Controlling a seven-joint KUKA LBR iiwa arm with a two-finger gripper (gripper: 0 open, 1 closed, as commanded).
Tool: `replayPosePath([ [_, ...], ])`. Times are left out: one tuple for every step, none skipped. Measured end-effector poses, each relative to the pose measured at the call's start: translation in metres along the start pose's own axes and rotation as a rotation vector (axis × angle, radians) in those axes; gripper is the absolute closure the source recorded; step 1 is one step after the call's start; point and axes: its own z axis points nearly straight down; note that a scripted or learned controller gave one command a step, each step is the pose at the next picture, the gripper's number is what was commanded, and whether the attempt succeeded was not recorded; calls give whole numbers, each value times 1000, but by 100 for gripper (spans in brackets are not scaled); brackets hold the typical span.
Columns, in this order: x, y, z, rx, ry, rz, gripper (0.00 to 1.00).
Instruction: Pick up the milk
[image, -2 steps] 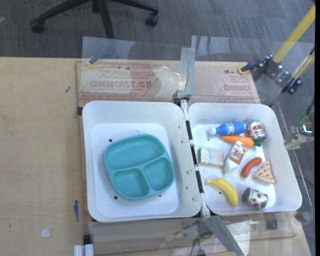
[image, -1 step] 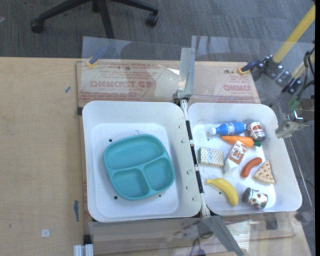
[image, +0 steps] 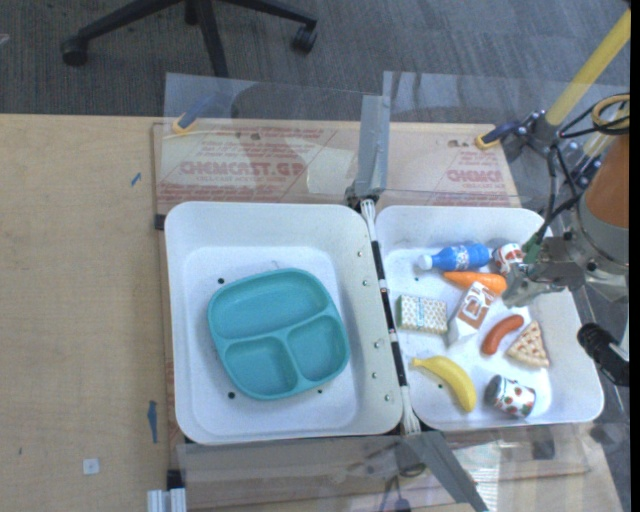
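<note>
Right bin (image: 590, 395), milk (image: 475, 305) beside carrot (image: 474, 281)

A light wooden bench top (image: 70, 300) fills the left side of the frame, marked by small blue scraps near 9 and 7 o'clock. Beyond its far edge, from 10 to 2 o'clock, lies dark grey carpet (image: 450, 40). The black star base of an office chair (image: 195, 25), with castors, stands on that carpet at 11 o'clock. A clear plastic sheet with reversed red lettering (image: 250, 165) lies flat on the bench toward 12 o'clock, divided by a grey strip (image: 372, 145). A yellow pole (image: 595, 65) slants in at 2 o'clock. Lighting is even and diffuse, with soft shadows.
</note>
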Motion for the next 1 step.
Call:
replayPosePath([
  [76,27,9,-2,-1,-203,100],
])
